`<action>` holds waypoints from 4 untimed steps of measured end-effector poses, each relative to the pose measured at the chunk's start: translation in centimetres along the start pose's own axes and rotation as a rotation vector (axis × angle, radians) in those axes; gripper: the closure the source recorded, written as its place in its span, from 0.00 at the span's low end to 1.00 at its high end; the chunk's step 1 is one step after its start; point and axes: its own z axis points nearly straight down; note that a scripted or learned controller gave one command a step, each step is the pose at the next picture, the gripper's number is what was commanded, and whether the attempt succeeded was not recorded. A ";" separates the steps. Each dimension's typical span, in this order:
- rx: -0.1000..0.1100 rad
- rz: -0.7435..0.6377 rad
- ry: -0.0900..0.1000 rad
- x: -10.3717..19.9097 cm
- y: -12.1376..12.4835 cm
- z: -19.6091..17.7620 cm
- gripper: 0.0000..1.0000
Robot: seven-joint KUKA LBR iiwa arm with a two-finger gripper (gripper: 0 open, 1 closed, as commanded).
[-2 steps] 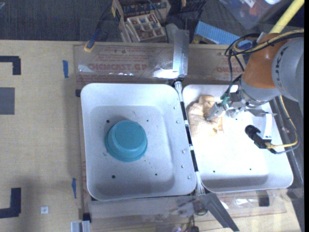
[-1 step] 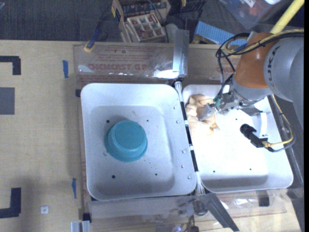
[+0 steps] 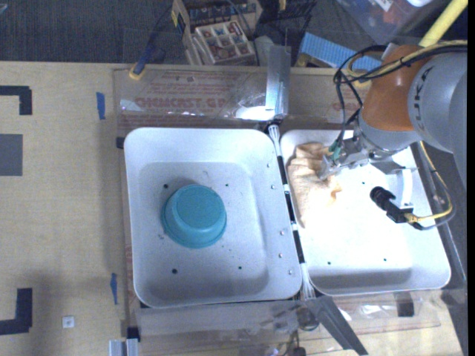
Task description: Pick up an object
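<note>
Touching gripper [image 3: 332, 162], beige cloth [image 3: 306, 170], right bin [image 3: 386, 273]

One camera sits high above the table [image 3: 59, 199] and looks down at a slant. It is far enough back to take in both white bins whole, the left bin [image 3: 141, 154] and the right bin [image 3: 430, 273], side by side. The far end of the table is at the top of the picture, with clutter behind it. The arm [image 3: 438, 102] comes in from the right side.
</note>
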 end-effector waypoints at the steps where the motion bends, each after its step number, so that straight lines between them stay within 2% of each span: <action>1: 0.018 -0.116 0.005 0.2 -0.4 -4.8 1.00; 2: 0.012 -0.797 0.009 4.0 2.5 -11.6 1.00; 3: 0.014 -0.593 0.006 -4.6 0.6 -13.0 1.00; 4: 0.014 -1.066 0.015 -5.9 0.0 -7.4 1.00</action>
